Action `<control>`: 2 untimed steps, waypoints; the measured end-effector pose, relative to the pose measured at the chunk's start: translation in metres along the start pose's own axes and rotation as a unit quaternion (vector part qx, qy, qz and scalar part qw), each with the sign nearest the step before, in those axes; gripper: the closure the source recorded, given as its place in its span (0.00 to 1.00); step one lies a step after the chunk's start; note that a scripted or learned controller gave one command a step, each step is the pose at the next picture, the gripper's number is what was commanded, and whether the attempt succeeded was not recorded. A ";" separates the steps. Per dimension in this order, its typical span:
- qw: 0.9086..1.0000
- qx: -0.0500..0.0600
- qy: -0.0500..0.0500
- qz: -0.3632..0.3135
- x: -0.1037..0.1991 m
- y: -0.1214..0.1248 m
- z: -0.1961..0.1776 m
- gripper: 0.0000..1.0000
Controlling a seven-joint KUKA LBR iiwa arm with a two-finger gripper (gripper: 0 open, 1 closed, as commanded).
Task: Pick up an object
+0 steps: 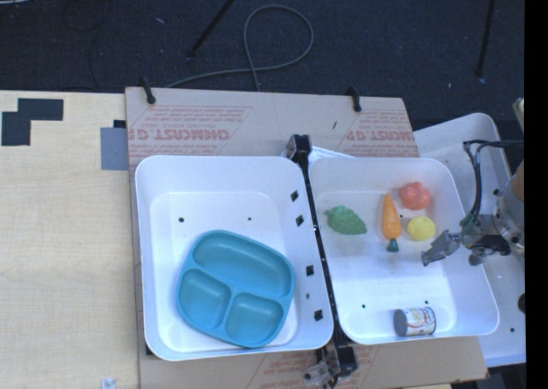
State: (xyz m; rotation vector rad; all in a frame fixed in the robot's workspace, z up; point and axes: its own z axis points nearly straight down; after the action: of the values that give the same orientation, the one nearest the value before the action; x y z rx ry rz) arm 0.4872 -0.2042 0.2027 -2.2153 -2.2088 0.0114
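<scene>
The right bin (479, 314) holds a green leafy toy (346, 220), an orange carrot (390, 219), a red round fruit (414, 194), a yellow lemon (420, 228) and a small can (415, 321) lying on its side near the front wall. My gripper (455, 253) hangs low over the right side of this bin, just below and to the right of the lemon. It is open with nothing between its fingers. The can lies well in front of it.
A blue divided plate (235, 288) lies in the left bin (163, 182). A black divider (310, 233) with clips runs between the two bins. Cables (476, 177) loop beside the right bin's far right wall.
</scene>
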 end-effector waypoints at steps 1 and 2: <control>1.000 -0.005 -0.001 -0.001 0.000 0.003 -0.006 0.00; 1.000 -0.003 0.000 -0.001 -0.002 0.000 0.058 0.00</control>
State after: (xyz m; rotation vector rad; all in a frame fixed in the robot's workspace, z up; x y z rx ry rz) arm 0.4859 -0.2057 0.1444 -2.2154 -2.2148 0.0054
